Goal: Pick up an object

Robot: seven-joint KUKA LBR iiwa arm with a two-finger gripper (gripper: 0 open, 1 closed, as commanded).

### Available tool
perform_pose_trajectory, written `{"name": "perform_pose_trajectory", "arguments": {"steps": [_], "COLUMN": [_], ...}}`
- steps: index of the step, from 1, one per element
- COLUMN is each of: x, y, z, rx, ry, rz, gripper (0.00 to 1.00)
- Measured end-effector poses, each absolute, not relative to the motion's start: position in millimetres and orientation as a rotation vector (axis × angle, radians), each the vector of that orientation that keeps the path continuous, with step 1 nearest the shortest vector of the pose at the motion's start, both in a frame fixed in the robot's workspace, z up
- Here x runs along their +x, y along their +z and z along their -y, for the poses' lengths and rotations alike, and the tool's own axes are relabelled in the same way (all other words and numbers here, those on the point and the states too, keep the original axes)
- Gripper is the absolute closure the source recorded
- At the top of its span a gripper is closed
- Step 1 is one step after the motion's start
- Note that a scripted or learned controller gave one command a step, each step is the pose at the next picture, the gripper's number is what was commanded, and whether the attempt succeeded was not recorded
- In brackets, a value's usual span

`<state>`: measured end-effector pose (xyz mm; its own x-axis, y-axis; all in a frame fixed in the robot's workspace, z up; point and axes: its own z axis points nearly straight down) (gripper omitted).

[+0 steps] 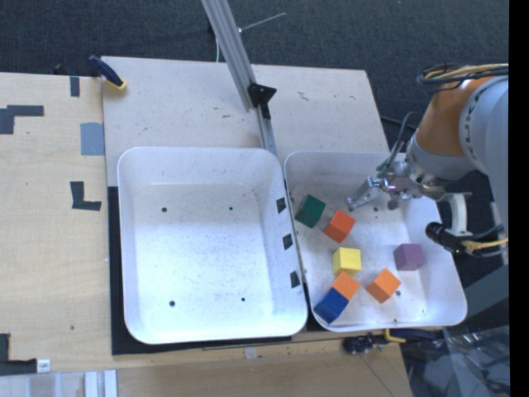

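Blocks in right bin (pixel 446 304): green cube (pixel 310 211), orange cube (pixel 339 225), yellow cube (pixel 347 260), purple cube (pixel 408 256), two more orange, one blue. Gripper (pixel 361 198) hangs above bin's far half, near green cube; nothing visibly held, finger spread unclear. No legible writing.

Arm (pixel 463 131) is reaching in from the right, wrist angling down-left; gripper (pixel 361 198) is hanging low, fingers slightly parted, gripping nothing.

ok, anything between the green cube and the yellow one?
Yes: camera view shows a red-orange cube lying between the green cube and yellow cube.
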<state>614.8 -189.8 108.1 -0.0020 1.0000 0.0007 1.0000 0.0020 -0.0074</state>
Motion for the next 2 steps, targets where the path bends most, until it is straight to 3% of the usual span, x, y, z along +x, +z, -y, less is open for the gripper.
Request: {"name": "perform_pose_trajectory", "arguments": {"steps": [1,2], "x": [614.2,614.8], "y": [90,101], "z": [189,188], "rx": [-2.217,-2.216], "ry": [0.006,0.004], "rz": [2.222,2.225], "gripper": [0.00,1.00]}}
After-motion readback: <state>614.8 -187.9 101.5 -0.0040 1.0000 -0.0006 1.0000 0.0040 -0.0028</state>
